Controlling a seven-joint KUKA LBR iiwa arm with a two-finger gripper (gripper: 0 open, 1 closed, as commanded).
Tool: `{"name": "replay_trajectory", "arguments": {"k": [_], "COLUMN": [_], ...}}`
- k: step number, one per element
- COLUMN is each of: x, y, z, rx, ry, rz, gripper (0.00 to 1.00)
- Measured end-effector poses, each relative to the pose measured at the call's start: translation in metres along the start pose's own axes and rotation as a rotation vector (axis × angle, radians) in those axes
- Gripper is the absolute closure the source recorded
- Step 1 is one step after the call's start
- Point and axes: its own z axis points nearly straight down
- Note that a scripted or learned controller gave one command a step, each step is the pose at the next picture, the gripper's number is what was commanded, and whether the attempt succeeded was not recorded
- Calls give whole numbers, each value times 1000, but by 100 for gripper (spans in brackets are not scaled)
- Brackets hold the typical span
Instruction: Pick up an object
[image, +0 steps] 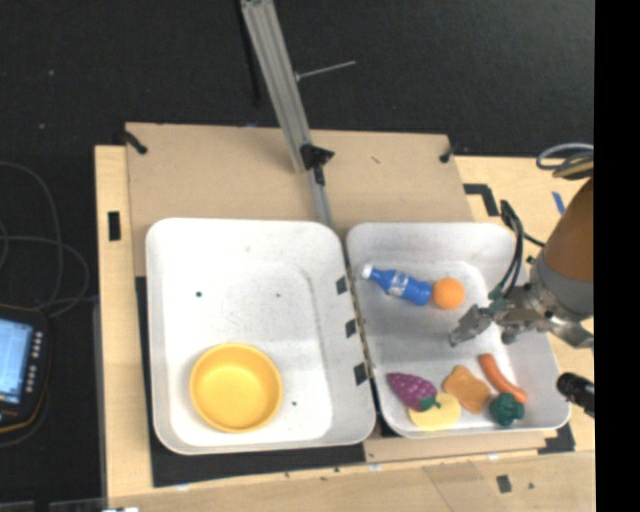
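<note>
step: approach, nothing grasped | end effector (478, 328) spread, poised at frame right above carrot (499, 375) | next: descent and closure required

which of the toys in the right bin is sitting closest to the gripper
The carrot, the orange stick with the green end, lies just below the gripper. The orange ball is close too, but slightly farther; the blue bottle and purple grapes lie farther left.
</note>
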Motion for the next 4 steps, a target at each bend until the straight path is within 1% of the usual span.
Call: {"name": "replay_trajectory", "arguments": {"k": [1,2,3,4], "x": [9,8,8,10], "y": [0,0,2,0], "z": [56,92,79,16], "rx": [2,-1,-7,-10], "ry": [1,-1,0,-1], "rz": [0,0,3,-4], "gripper": [0,0,100,100]}}
